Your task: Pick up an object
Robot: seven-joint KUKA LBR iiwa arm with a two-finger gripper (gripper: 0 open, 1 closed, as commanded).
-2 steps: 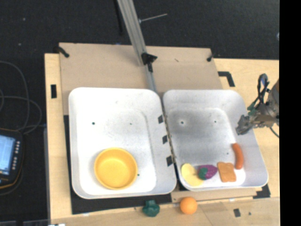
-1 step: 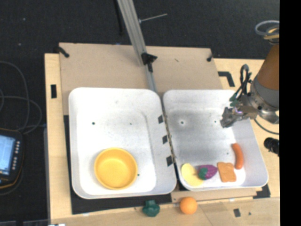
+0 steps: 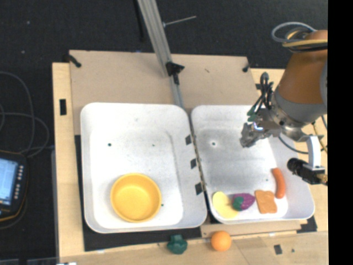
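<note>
My gripper (image 3: 249,134) hangs over the upper middle of the right bin (image 3: 220,164), above bare floor, with nothing visibly between its fingers. Along that bin's near edge lie a pale yellow piece (image 3: 220,203), a purple and green toy (image 3: 241,201) and an orange block (image 3: 266,201). A red-orange sausage shape (image 3: 279,182) lies toward the right wall. These all sit well below the gripper in the view. A yellow bowl (image 3: 135,196) rests in the near part of the left bin (image 3: 132,131).
An orange ball (image 3: 220,240) and a small green object (image 3: 177,245) lie on the bench in front of the bins. A grey metal pole (image 3: 157,32) slants from the top down to the gap between the bins. A screen device (image 3: 10,184) sits at far left.
</note>
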